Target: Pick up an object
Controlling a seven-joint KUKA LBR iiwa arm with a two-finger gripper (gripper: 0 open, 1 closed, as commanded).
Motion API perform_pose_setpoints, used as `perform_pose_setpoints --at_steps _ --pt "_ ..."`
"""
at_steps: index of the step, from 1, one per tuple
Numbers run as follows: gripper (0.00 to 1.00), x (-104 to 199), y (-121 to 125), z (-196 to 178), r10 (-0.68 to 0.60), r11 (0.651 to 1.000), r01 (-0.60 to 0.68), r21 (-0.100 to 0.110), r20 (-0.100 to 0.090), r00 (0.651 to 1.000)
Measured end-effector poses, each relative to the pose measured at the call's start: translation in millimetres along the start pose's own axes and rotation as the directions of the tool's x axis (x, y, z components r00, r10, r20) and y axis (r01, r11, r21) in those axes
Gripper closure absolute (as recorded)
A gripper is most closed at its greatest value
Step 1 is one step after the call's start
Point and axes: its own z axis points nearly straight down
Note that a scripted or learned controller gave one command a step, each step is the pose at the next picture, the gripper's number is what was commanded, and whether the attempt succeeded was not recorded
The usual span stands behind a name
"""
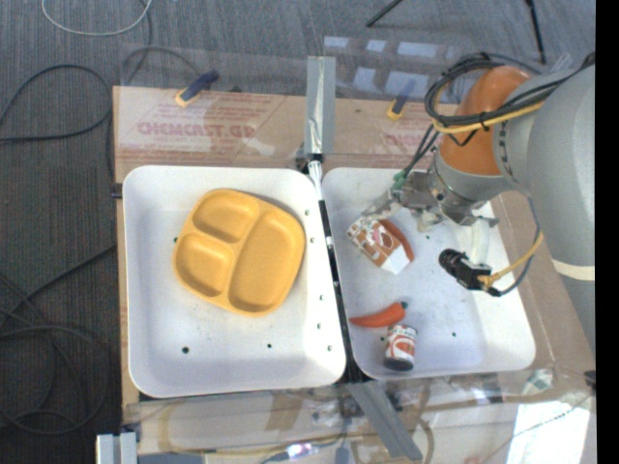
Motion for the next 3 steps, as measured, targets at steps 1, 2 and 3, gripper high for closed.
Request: perform_pose_setpoints --at_steps 1,2,3 --pt "0.0 12.5 9.2 15.4 -0.041 0.999 0.041 0.019 0.009 0.999" --pt "0.0 14.0 7.0 15.6 0.01 1.0 -0.01 0.018 0.008 1.0" --pt "0.0 16.3 17.3 16.3 -0.008 1.0 0.008 0.021 0.008 1.0"
